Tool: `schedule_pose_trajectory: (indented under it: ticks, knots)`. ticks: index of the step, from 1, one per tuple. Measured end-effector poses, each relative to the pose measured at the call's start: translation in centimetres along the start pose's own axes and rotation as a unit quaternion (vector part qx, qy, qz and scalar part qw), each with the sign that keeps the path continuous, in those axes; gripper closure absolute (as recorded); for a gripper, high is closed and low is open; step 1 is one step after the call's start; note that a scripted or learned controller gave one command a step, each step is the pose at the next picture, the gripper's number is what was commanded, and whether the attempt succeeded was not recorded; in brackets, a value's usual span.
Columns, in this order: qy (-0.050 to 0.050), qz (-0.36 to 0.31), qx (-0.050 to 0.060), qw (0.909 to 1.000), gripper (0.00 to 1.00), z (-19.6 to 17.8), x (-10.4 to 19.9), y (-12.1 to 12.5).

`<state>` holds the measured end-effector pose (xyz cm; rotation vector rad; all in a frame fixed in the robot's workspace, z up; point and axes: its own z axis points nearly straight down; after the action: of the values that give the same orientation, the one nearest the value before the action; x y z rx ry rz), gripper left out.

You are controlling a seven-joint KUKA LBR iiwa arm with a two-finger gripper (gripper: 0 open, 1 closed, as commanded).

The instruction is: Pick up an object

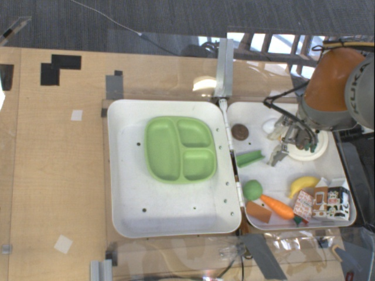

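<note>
Camera view, looking down at a slant on two white bins set side by side. We see the left bin (pixel 126 215) at centre frame, carrying a green divided plate (pixel 179 149). The right bin (pixel 340 157) holds the loose things: a brown disc (pixel 239 132) near its upper left corner, a green stick (pixel 249 157) below that, a green ball (pixel 252 189), an orange carrot (pixel 276 206) with a brown block (pixel 258 212) just beside it, a yellow banana (pixel 303 184), and a printed carton (pixel 320 204) at lower right. A white round dish (pixel 313 150) sits in the upper right part of this bin, partly under the arm.

We find the gripper (pixel 280 154) low in the right bin, reaching in from the right of the frame, with its fingers pointing down and to the left. They appear slightly spread, with nothing visible between them, so we judge that no object is yet held.

The relation that matters is with the green stick, which we take as the nearest candidate. It lies just to the left of the fingertips, apart from them, with its long axis running nearly left to right and tilted slightly up toward the right. We judge that a short shift leftward would bring the jaws over it, and that closing across its short width would suit it best. The banana lies below and to the right, somewhat farther off.
</note>
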<state>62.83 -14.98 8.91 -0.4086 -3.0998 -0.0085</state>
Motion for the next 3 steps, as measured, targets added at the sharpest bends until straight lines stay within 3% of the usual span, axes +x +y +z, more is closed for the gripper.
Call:
schedule_pose_trajectory:
  ticks: [1,2,3]
  knots:
    - [-0.007,-0.028,0.002,0.9996,0.00,-0.8,-1.3,-5.5]
    - [-0.014,-0.029,0.000,0.9995,0.00,0.0,2.0,2.0]
    - [-0.014,0.071,0.000,0.9974,0.00,-3.4,1.4,-6.1]
